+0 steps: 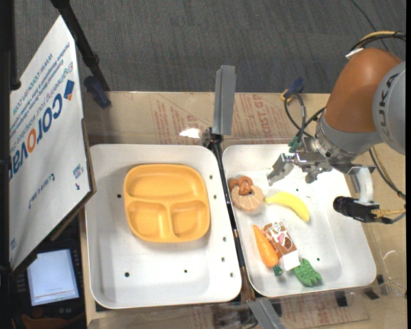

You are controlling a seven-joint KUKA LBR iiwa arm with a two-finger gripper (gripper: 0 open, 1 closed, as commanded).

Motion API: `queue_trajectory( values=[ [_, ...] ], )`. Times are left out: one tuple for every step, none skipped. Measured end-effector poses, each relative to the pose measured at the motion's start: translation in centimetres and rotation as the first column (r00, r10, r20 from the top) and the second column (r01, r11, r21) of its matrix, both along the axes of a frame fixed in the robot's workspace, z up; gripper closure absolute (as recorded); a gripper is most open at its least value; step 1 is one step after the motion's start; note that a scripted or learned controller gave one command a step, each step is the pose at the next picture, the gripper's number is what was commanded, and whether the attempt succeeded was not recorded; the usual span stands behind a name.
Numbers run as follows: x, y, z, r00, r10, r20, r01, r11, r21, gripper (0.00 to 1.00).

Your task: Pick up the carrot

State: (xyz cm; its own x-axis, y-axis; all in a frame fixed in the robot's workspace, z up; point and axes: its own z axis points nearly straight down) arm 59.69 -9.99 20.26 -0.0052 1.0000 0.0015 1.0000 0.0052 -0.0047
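Below and left of the gripper (294, 169), well apart: carrot (264, 246), beside a small carton (282, 240). Fingers spread, holding nothing. Best lowered astride its narrow width, avoiding the carton.

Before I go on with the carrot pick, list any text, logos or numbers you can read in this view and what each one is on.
"coroVIS...", large blue and orange letters cut off by the pole, on the tilted white board left of the bins.
"KU", the start of a brand name, on the grey arm.
Small blue lines on the board: too small to read.
Faint red print on the cardboard behind the bins: too faint.
Print on the small carton beside the carrot: blurred.
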Motion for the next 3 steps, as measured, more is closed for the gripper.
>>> queue_trajectory(
  values=[
    [-5.9, -1.3, -10.7, 0.995, 0.1, -0.001, -0.1, 0.995, 0.001, 0.0],
    [-12.1, 0.0, -11.6, 0.989, 0.151, 0.001, -0.151, 0.989, 0.001, 0.0],
    [-12.2, -0.2, -10.9, 0.99, 0.143, -0.003, -0.143, 0.99, 0.003, 1.0]
  ],
)
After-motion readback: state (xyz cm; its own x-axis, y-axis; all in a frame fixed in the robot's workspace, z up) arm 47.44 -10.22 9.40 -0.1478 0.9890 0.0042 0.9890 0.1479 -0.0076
